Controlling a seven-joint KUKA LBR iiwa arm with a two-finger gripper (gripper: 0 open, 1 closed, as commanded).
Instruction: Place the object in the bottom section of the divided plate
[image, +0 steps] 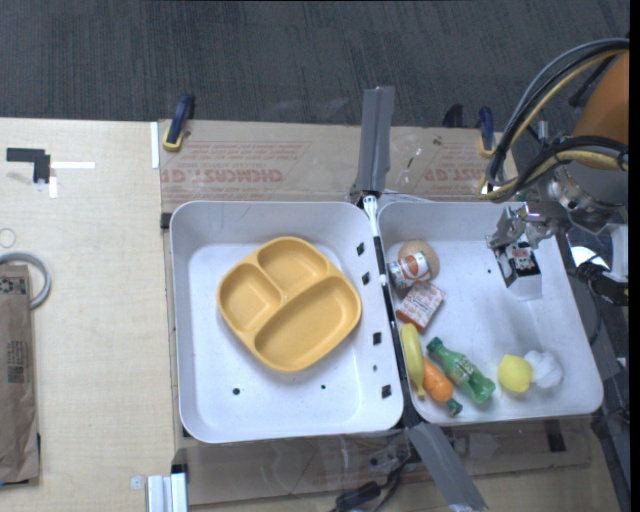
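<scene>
A yellow divided plate lies in the left bin, its large section toward the lower right and two small sections at the upper left; nothing lies in it. The right bin holds a can, a red-and-white packet, a banana, a carrot, a green bottle, a lemon and a white object. My gripper hangs over the upper right part of the right bin, apart from all of these. Its fingertips are small and dark against the bin.
A grey divider runs between the two bins. Brown cardboard lies behind them. A brown paper bag sits at the far left of the bench. Cables loop above the arm at the upper right.
</scene>
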